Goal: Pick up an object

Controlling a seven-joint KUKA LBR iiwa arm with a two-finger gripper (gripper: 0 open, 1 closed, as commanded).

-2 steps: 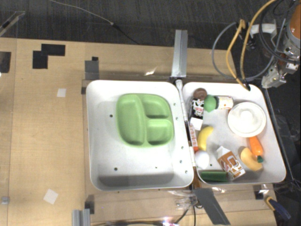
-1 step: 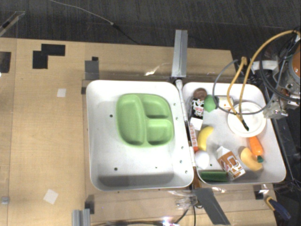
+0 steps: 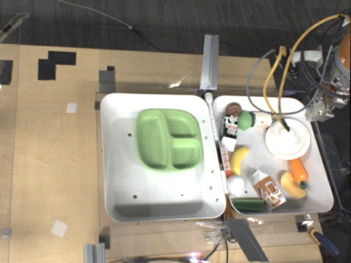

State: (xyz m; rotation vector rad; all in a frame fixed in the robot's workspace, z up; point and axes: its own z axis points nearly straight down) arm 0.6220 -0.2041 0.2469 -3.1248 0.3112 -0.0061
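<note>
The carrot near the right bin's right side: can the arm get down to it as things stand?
Probably yes. The carrot lies uncovered from above, but it is crowded: a white plate sits just behind it and a banana lies against its front end, so a descent could nudge either.

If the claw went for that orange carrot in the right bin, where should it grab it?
Probably across the carrot's orange middle, coming straight down from above. It lies flat and slim, pointing roughly away from the camera, so the claw could close on its two long sides. The yellow banana touches its near end and the white plate sits beyond, so the middle looks freest.
</note>
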